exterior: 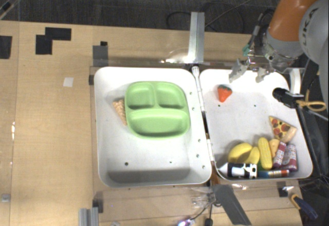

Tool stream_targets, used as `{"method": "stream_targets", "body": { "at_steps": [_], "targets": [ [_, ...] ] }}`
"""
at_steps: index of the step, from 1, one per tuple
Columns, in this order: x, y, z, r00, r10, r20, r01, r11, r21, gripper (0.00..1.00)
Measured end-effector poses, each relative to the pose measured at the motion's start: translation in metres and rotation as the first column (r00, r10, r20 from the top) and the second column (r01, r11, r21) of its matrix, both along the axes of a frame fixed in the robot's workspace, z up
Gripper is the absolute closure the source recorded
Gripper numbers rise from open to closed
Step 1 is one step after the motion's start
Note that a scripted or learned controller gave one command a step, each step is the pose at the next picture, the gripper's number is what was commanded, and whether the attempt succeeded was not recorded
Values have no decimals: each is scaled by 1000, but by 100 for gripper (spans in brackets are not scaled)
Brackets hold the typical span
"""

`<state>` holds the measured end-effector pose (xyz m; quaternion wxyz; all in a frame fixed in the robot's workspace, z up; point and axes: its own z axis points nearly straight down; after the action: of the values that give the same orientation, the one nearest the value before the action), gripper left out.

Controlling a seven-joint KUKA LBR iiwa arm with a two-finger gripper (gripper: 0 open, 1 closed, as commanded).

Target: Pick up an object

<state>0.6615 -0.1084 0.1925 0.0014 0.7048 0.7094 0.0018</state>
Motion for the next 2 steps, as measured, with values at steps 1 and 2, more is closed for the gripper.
{"method": "stream_targets", "body": {
  "at_steps": [1,2],
  "targets": [
    [9,26,-98,998,60,2,-60,998,-1,0],
    [0,23,-103,986,169,8,-169,986,-3,0]
  ]
}}
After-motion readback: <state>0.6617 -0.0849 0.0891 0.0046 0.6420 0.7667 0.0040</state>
